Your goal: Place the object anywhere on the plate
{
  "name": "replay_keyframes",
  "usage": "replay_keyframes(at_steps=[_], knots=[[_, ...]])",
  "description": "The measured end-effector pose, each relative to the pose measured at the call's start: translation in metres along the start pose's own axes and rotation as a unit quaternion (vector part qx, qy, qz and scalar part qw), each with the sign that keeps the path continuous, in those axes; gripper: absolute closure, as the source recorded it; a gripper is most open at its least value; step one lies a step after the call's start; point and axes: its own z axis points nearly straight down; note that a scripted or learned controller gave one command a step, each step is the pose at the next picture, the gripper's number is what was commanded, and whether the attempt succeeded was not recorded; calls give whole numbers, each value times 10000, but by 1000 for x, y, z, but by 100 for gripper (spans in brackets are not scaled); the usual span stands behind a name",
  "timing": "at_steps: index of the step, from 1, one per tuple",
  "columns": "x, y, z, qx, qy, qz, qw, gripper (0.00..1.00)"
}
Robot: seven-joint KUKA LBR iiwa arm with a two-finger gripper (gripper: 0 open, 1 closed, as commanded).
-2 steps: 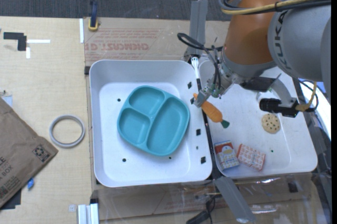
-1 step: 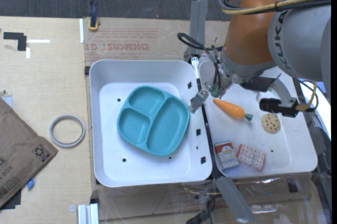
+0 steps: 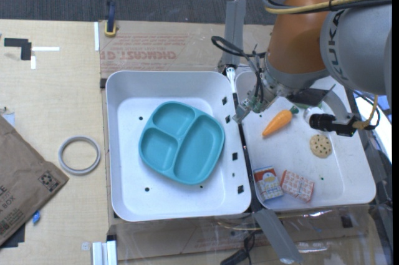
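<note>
The big grey arm (image 3: 349, 39) reaches in from the right and hangs over the top of the right bin (image 3: 355, 192). Its gripper (image 3: 257, 98) is hidden under the wrist — I cannot tell its state. In the left bin (image 3: 118, 133) sits a blue plate (image 3: 181, 142) with three parts. The right bin holds a carrot (image 3: 277, 122) just beside the gripper, two small packets (image 3: 283, 184) and a cookie (image 3: 320, 145) — apart from each other.

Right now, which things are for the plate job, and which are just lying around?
For the job: plate, carrot, cookie, two small packets, gripper.

Just lying about: tape ring, cardboard box, blue clamp.
</note>
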Motion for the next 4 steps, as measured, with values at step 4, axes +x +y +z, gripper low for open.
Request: replay_keyframes(at_steps=[4], knots=[[-29, -77, 8, -25, 2, -8532, 5215, 100]])
